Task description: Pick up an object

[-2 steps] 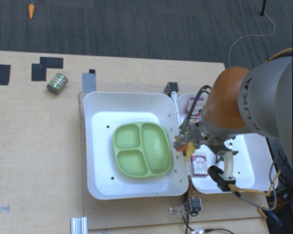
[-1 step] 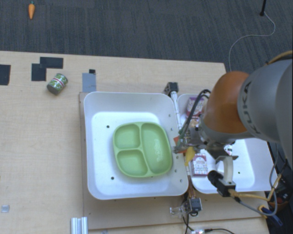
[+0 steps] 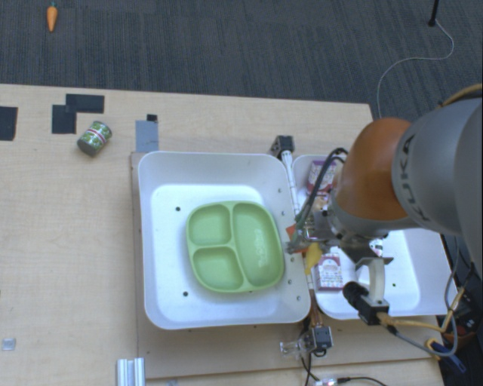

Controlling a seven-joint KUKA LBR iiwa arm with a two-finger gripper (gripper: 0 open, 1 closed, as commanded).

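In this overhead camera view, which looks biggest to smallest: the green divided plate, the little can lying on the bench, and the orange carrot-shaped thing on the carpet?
1. Light green three-compartment plastic plate, by far the largest.
2. Small green-labelled can lying on the wooden bench.
3. Tiny orange carrot-shaped object, though it sits farther away, which shrinks it.

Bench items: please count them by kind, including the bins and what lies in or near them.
White bins: 2 (left, right)
Green divided plate: 1
Small packet: 1
Can: 1
Total: 5
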